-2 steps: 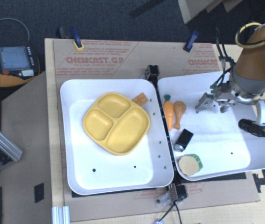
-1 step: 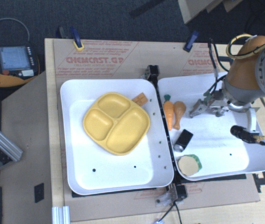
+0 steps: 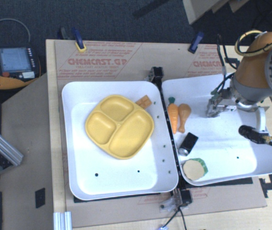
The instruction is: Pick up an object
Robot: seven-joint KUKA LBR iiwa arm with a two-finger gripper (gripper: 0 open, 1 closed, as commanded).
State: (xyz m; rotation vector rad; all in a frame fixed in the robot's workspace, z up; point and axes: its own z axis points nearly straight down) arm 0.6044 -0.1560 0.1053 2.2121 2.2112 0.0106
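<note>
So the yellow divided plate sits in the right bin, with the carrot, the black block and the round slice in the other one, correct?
Not quite. The camera view shows the yellow divided plate in the left bin, not the right. The carrot, the black block and the round slice lie in the right bin, where the hand hangs.

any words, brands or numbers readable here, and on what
"CHEMCAST GP" in red, repeated, faint and partly hidden, on the brown paper-covered board under the two white bins.
The screen of the handheld control pendant on the left is too small to read.
</note>
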